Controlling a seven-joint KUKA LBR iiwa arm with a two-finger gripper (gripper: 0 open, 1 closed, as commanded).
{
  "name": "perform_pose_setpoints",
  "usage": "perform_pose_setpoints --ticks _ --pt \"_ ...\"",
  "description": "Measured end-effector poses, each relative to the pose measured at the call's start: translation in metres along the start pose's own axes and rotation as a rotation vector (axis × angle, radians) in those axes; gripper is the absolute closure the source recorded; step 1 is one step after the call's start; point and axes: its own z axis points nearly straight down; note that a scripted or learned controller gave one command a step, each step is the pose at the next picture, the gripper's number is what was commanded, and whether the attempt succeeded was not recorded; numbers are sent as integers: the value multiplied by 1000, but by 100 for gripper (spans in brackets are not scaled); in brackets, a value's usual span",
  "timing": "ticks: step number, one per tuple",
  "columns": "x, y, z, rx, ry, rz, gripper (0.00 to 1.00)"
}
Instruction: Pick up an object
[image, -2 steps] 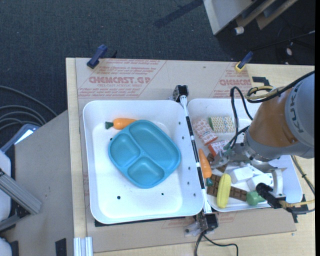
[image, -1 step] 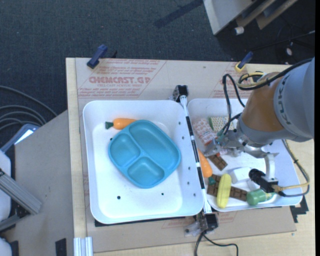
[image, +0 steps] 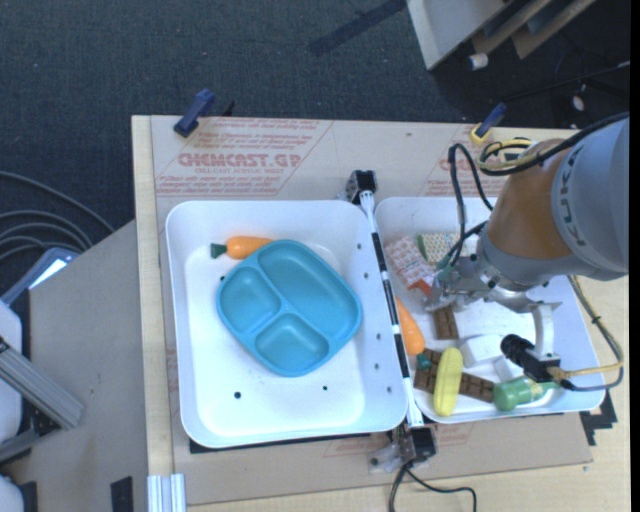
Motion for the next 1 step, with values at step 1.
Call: perform_pose_setpoints --ticks 1 --pt "60 -8 -142 0 1 -1 100"
